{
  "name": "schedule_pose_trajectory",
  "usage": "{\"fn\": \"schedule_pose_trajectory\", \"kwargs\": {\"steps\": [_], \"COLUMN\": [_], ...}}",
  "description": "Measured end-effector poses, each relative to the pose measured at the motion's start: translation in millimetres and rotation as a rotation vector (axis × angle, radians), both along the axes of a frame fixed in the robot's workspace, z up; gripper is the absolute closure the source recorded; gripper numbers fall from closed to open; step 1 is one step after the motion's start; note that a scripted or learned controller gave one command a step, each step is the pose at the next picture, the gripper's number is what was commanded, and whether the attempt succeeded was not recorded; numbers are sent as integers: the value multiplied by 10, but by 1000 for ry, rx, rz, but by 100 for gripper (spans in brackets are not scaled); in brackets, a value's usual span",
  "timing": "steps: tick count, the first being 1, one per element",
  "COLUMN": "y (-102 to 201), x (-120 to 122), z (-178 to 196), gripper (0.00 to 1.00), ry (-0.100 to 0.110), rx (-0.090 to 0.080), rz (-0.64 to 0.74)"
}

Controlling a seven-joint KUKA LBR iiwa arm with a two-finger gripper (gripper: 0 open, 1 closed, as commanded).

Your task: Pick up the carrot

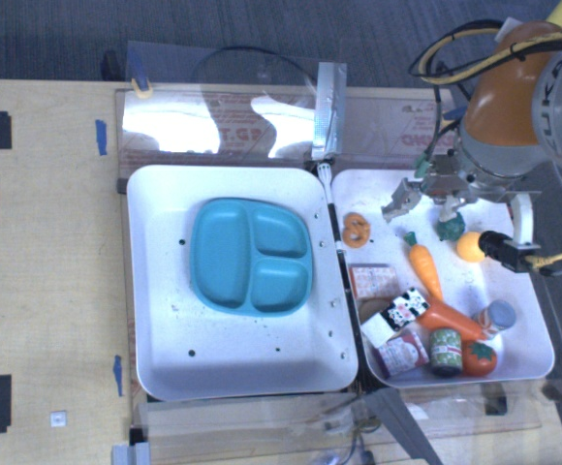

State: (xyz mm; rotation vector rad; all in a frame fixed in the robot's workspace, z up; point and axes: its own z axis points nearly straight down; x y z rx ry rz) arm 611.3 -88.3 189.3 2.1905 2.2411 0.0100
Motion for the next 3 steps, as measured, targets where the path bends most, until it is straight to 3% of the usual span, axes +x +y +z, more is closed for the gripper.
{"fn": "schedule_pose_trajectory", "kwargs": {"steps": [1, 2, 3], "y": [-481, -490, 323], "x": [-309, -291, -247], "z": [-1025, -910, -12], "gripper": [0, 100, 100], "ry": [5, -1, 2], "rx": [-1, -2, 3], "rz": [66, 63, 23]}}
